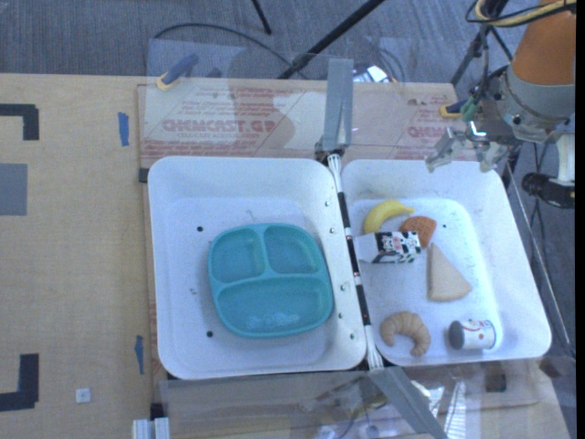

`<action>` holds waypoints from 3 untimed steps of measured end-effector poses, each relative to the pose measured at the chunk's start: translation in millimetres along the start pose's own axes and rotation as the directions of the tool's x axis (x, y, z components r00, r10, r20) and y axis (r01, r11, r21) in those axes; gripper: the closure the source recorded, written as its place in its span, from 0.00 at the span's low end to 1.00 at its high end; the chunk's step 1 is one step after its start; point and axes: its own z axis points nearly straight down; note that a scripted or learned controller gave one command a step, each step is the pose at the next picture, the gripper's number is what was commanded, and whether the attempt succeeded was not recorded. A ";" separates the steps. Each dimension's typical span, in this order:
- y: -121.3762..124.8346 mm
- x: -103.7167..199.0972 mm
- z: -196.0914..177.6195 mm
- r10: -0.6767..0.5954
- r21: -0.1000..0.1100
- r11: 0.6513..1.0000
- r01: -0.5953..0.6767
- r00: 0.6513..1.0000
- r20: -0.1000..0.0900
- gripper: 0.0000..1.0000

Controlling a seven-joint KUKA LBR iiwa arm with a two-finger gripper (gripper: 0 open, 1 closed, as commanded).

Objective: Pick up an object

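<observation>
Right bin — tool open above

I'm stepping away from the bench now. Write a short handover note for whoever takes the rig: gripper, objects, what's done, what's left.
Gripper: fingers open, holding nothing, raised over the right bin's far edge.
In the right bin: banana, milk carton, orange-brown piece, wedge slice, croissant, small can on its side.
Left bin: teal divided plate.
Done: nothing picked yet.
Left: descend, grasp one object, lift it.
</observation>
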 end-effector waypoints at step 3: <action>-46.5 4.3 138.8 -0.116 -0.008 0.993 0.116 0.993 0.002 0.00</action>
